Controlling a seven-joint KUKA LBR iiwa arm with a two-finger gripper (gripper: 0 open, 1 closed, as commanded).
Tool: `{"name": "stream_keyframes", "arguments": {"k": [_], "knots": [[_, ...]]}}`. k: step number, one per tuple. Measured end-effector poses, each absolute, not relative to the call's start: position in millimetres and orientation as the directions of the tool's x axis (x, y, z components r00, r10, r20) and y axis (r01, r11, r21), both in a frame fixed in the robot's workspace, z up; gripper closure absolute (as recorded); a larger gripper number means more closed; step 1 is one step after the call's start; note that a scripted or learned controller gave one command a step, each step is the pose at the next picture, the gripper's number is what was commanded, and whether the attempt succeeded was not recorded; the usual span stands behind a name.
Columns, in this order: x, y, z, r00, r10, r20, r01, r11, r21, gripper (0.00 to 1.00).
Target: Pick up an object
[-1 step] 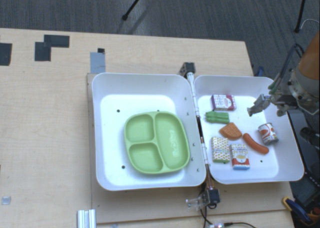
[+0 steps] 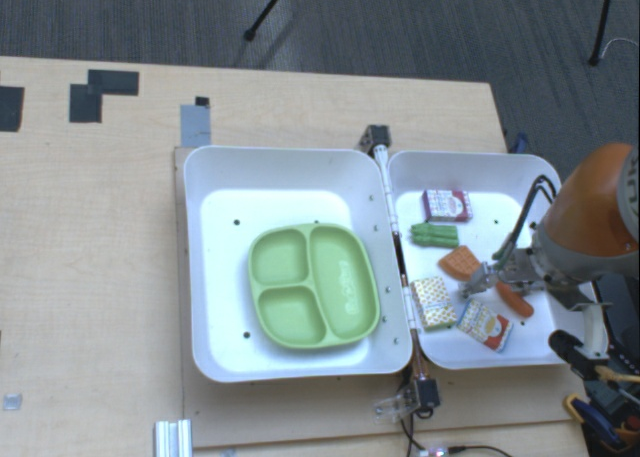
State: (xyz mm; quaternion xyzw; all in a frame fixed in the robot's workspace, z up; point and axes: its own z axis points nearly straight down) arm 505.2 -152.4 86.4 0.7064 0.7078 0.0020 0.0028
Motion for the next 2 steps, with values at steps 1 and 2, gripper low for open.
{"name": "stream_keyframes", "arguments": {"k": [1, 2], "knots": [[507.1, -152, 98, -0.002, 1.0, -0.002, 1.0, 0.003, 0.012, 1.0], [491.3, -64, 185, -0.005, 1.0, 0.001, 1.0, 0.005, 0.004, 1.0]]}}
